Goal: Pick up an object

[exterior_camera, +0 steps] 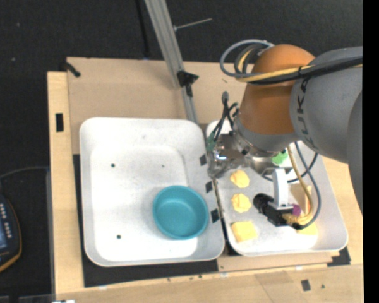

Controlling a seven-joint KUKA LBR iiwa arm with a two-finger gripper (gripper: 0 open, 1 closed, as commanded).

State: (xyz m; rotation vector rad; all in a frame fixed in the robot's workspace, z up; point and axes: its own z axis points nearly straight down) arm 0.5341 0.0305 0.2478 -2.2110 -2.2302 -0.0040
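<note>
While your end effector (222, 155) hangs low over the right-hand bin (330, 221) beside the yellow pieces (240, 201), you cannot tell whether it is parted or closed, so no pick is confirmed.

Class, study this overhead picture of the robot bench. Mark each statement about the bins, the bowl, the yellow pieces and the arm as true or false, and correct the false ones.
1. The blue bowl lies in the bin on the view's left. True.
2. The bowl is turned upside down. False: its opening faces up.
3. Yellow pieces lie in the bin on the view's right. True.
4. The arm hangs over the bin with the bowl. False: it hangs over the bin with the yellow pieces.
5. The bowl touches a yellow piece. False: they lie in separate bins.
</note>
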